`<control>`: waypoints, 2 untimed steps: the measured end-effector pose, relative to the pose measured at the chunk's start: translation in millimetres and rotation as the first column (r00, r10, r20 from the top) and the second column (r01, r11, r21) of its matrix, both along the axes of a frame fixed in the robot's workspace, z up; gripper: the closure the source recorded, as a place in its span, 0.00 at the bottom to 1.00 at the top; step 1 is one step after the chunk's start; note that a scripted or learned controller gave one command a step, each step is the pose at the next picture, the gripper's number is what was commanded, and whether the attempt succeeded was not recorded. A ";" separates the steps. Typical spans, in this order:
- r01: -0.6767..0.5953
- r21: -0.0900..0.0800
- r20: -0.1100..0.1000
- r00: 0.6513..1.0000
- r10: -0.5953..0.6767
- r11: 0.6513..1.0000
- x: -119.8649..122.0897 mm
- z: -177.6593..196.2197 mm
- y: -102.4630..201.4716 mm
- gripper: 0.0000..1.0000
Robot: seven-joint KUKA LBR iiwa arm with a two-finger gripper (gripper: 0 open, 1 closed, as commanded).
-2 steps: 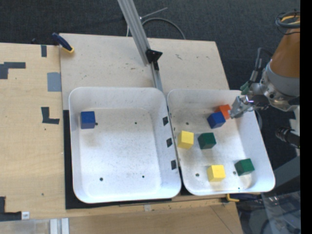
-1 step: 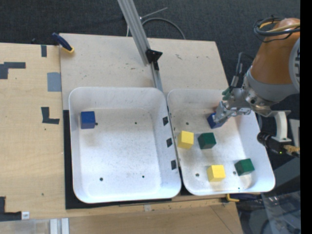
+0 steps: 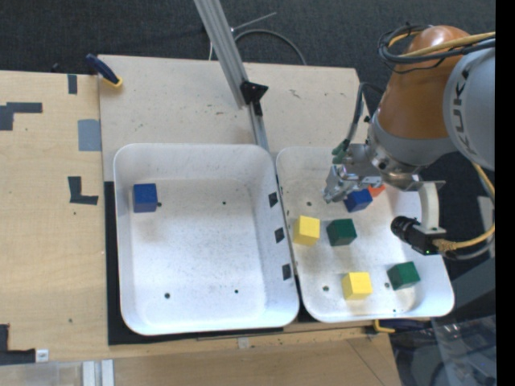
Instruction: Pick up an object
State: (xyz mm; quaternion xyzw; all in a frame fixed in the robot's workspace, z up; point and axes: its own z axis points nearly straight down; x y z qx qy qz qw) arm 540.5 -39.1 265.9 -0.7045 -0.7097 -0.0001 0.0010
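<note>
Over the right bin (image 3: 438,300), near its upper half, hangs the gripper (image 3: 348,185) of the grey arm (image 3: 451,95), whose orange band sits just above the wrist. Directly beside the metal fingertips, on their right, lies a blue cube (image 3: 359,199), partly covered by the gripper body; a sliver of something orange-red (image 3: 376,190) peeps out next to it. Whether the blue cube is between the fingers or merely beneath them cannot be told, nor can I tell whether the fingers are spread or pressed together.

Contents of the right bin, floor level:
- one yellow cube (image 3: 306,230), near the left wall, middle height;
- one dark green cube (image 3: 341,232), just beside the yellow one, on its right, apart from it by a narrow gap;
- a second yellow cube (image 3: 356,285), toward the near edge;
- a second green cube (image 3: 403,276), right of that yellow one, close to the bin's right rim.

Contents of the left bin (image 3: 193,155):
- a lone blue cube (image 3: 145,197), close to the left wall, well apart from everything else.

Surroundings: both bins rest side by side, rims touching, on a pale wooden bench (image 3: 48,215). A slanted metal rail (image 3: 221,34) crosses the top of the scene and ends at a black bracket above the seam between the bins. A black cable end (image 3: 412,236) hangs at the arm's lower side, over the right bin's right portion.
</note>
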 end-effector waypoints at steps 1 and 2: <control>-0.001 0.000 0.000 1.000 0.001 1.000 -2.1 0.8 57.4 1.00; 0.001 -0.001 -0.004 1.000 -0.001 1.000 -3.2 -22.1 111.1 1.00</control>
